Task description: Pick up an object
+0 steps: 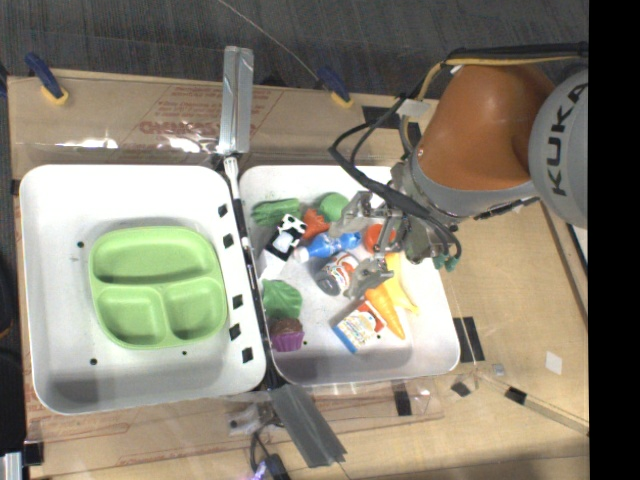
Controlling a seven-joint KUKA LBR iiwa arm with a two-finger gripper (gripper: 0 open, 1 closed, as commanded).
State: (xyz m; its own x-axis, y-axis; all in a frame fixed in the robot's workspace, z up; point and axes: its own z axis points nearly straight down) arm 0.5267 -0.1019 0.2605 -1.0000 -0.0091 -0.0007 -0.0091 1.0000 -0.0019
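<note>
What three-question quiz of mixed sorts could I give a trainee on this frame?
1. True or false: the green divided tray lies in the left bin.
2. Which toy sits nearest the right bin's front-left corner? A) purple cupcake B) orange carrot C) black-and-white cow
3. Fill in: the pincer is down over the ____ bin.

Key: 1 true. 2 A. 3 right; it is among the piled toys, and whether it grips anything cannot be told from this view.
</note>
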